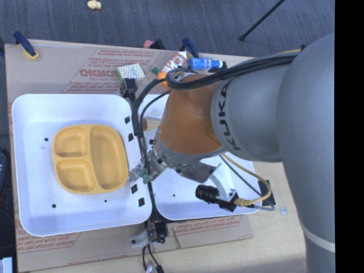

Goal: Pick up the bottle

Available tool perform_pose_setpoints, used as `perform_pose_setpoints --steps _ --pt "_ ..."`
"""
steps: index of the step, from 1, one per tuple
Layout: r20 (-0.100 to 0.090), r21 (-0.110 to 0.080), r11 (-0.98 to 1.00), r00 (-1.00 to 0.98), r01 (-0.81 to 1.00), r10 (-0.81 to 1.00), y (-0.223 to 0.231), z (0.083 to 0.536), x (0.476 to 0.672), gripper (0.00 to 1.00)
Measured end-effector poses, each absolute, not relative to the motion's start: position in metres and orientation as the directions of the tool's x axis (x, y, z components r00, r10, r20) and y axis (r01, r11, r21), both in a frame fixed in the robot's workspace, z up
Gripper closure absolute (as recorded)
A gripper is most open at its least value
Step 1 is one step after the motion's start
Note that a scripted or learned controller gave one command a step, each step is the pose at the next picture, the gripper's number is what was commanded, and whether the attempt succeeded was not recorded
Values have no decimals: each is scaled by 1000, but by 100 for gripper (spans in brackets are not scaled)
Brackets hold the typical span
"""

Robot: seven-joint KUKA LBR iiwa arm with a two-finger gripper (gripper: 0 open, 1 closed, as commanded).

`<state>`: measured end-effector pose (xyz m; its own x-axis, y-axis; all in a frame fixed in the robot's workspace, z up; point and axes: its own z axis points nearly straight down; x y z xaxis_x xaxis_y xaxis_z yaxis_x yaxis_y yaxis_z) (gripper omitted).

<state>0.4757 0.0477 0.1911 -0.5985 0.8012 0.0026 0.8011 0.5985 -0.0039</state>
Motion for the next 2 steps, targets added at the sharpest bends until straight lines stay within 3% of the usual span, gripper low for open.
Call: perform_pose_setpoints --steps 1,2 --pt "-1 0 640 -640 768 768 14 299 480 100" --pt "3 -3 787 -787 617 617 66 191 476 100"
